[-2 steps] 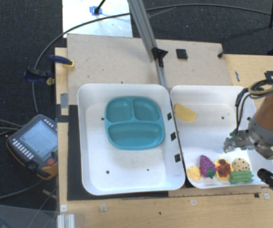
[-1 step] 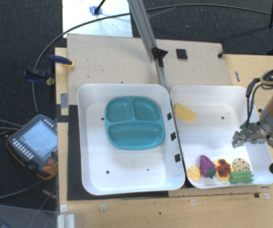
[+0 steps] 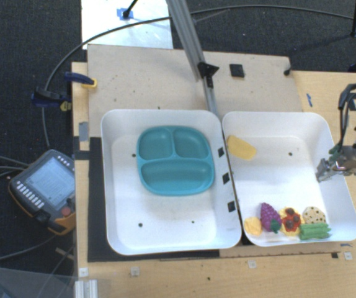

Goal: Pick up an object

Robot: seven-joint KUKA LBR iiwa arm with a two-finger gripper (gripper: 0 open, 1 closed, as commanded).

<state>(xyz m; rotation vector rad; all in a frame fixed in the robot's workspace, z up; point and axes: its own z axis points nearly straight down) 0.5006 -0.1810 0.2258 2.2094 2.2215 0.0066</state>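
The right bin (image 3: 271, 126) holds several toy foods. A yellow wedge (image 3: 241, 148) lies near its back left corner. Along its front edge lie a small yellow piece (image 3: 252, 226), purple grapes (image 3: 268, 216), a red and orange piece (image 3: 290, 220), a speckled cookie (image 3: 314, 215) and a green bean pod (image 3: 314, 231). My gripper (image 3: 334, 168) hangs at the bin's right wall, above and to the right of the front row and apart from every item. Nothing is seen in its grasp.
A teal divided plate (image 3: 175, 161) sits in the left bin (image 3: 119, 185). A slanted metal pole (image 3: 187, 30) crosses the back of the bench. A teach pendant (image 3: 44, 188) and cables lie on the floor to the left.
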